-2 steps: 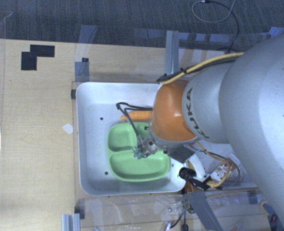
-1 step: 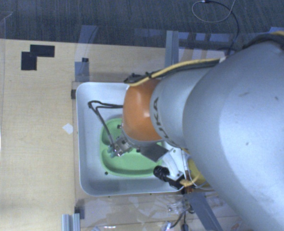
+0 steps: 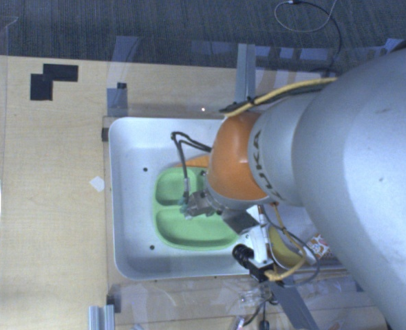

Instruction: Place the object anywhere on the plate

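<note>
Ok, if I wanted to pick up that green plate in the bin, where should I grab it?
Take the green plate by its rim on the view's left, probably pinching from above. It lies flat in the white bin, the raised rim is exposed there, and the arm covers its right side.

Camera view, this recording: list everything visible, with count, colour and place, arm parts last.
bin: one in clear view, white, centre of the bench
plate: one, green, divided, inside the bin, partly under the arm
orange thing: one, orange, at the plate's far edge, mostly hidden by the arm; kind unclear
yellow thing: one, yellow, right of the plate, half hidden; kind unclear
black marks: a few, black, bench top left
cable: one, dark, on the grey floor at the top
arm: one, grey with orange band, reaching from the right over the plate
</note>
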`<state>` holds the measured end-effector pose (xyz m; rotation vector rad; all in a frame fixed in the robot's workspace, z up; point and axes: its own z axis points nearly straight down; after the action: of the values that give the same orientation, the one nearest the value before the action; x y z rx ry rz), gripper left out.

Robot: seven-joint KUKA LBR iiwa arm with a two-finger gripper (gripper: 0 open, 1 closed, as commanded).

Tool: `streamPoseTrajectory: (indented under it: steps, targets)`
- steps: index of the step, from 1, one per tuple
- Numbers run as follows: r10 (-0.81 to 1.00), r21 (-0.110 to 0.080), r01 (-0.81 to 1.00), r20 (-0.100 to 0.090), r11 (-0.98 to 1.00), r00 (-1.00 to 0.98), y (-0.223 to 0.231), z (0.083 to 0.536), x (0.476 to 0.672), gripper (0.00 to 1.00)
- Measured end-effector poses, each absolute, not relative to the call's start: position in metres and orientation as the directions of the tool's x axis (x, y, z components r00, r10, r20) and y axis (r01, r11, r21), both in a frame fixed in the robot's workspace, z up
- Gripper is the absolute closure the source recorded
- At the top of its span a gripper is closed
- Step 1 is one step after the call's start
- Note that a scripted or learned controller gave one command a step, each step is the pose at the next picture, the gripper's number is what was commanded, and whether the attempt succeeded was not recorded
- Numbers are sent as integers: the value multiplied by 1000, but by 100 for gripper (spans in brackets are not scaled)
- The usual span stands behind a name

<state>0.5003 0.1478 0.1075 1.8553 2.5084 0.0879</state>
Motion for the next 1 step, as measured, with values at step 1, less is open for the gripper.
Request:
streamPoseTrajectory:
  steps: [1]
  targets:
    - [1000, 29, 999, 10, 25, -25, 222, 96, 508, 100]
